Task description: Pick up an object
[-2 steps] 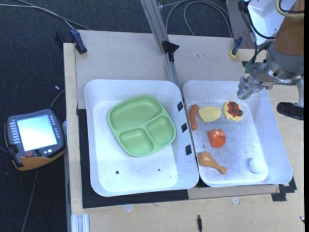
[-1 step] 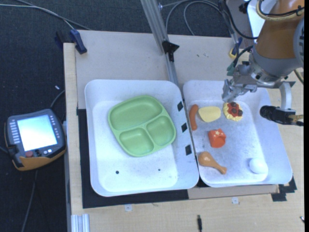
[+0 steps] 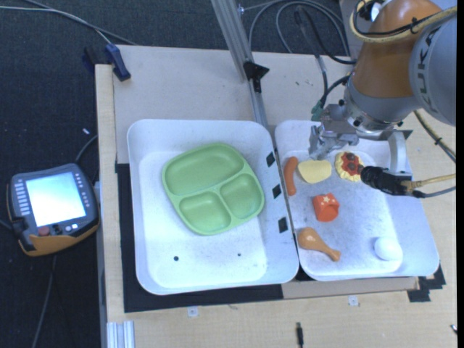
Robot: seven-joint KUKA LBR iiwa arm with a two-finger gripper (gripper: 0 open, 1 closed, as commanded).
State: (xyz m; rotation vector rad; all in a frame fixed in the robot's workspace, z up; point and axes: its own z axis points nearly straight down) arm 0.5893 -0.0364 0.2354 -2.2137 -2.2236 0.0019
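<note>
While the arm hangs low over the right bin [image 3: 406, 267], the job looks to be at the reach-in stage, nothing lifted yet. Its gripper [image 3: 324, 145] sits just above the yellow toy [image 3: 314, 171], beside the hot dog [image 3: 290, 175]. Whether it is parted or closed, I cannot tell. Next it needs a straight drop onto the toy.
</note>
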